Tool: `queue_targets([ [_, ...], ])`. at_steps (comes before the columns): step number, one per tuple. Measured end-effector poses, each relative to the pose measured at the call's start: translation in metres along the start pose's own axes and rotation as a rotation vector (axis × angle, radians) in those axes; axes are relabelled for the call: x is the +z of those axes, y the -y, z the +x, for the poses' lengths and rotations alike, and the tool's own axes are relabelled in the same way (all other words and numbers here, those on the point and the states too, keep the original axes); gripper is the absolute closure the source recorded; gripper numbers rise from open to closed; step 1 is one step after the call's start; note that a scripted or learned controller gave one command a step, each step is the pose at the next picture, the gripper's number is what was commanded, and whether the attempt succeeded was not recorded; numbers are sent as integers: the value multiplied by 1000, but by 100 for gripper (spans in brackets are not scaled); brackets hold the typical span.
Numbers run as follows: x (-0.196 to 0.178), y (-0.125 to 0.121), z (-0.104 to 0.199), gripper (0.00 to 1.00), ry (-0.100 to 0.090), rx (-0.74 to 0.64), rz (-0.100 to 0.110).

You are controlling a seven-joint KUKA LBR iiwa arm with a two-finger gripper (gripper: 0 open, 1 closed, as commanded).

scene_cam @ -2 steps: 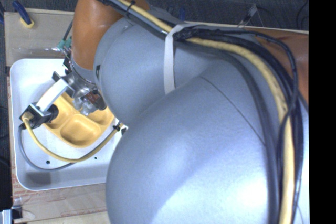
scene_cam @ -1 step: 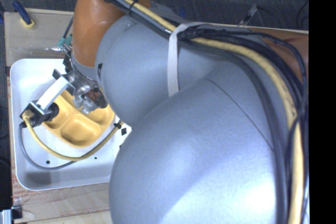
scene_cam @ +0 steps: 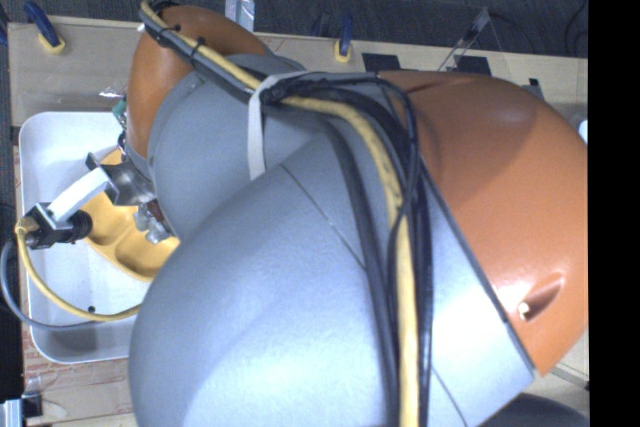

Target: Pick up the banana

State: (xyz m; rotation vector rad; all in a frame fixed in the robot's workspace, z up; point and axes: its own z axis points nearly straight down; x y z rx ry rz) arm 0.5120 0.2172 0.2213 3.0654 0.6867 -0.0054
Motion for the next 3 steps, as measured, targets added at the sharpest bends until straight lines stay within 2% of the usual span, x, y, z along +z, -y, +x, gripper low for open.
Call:
queue_targets([
  [1,113,-14,37,100,-14,232,4],
  [2,-38,-1,3,100,-3,202,0],
  [3,-47,-1,3,100,-3,197,-2],
])
